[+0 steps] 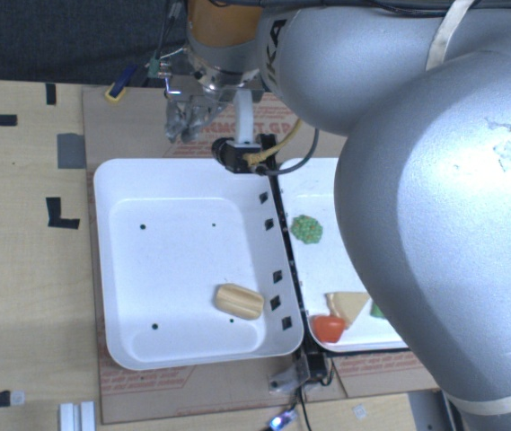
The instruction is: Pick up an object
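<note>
Light wood surface point(22, 268) with black marks. Brown cardboard sheet point(138, 119) lies on it, under the tool point(186, 119). Two white bins sit side by side on the cardboard: left bin point(116, 187) just below the tool, right bin point(320, 182) below-right.

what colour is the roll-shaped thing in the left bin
Tan, like a small bread roll; camera view.

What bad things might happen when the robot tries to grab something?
The gripper hangs past the left bin's far rim, so coming straight down it may hit cardboard, not food. The bread roll sits near the bin's wall and might be awkward to grasp. The big arm hides part of the right bin.
</note>
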Tool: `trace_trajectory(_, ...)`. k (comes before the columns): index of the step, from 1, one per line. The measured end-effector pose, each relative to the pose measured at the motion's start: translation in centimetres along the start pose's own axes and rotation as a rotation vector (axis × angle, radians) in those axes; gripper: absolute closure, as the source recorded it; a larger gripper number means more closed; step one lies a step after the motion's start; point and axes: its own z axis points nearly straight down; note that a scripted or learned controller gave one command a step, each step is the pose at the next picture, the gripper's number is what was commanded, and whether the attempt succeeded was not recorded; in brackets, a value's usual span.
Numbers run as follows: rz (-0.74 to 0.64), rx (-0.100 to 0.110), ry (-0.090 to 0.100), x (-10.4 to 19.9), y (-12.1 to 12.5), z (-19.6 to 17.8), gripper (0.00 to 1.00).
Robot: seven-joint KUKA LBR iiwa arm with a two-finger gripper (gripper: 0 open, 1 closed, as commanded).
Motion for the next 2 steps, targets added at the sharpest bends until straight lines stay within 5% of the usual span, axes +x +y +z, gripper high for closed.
trace_trajectory(1, 0.003, 0.001, -0.002, 3.6, -0.1, -1.2, 1.00)
trace_trajectory(2, 0.017, 0.009, -0.009, -7.8, -0.1, 4.8, 1.00)
